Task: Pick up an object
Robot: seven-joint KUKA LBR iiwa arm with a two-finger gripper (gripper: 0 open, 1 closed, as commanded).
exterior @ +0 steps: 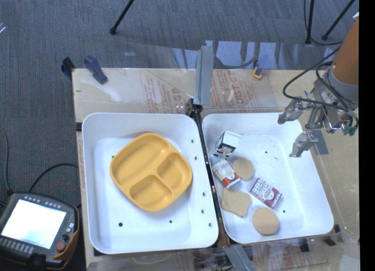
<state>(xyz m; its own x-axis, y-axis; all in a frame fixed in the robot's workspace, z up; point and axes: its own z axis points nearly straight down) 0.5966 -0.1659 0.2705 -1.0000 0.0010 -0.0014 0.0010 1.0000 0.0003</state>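
Red print on bench board [176, 95] and small cartons: too small to read.

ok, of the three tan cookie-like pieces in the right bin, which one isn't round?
The tan toast-shaped piece, squarish with corners. It lies between the other two: the small round tan disc above it and the larger round tan disc below right.

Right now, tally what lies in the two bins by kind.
Yellow divided plate, left bin: 1
Round tan cookies, right bin: 2
Toast slice: 1
Small cartons: 2
Red packet: 1
Total: 7
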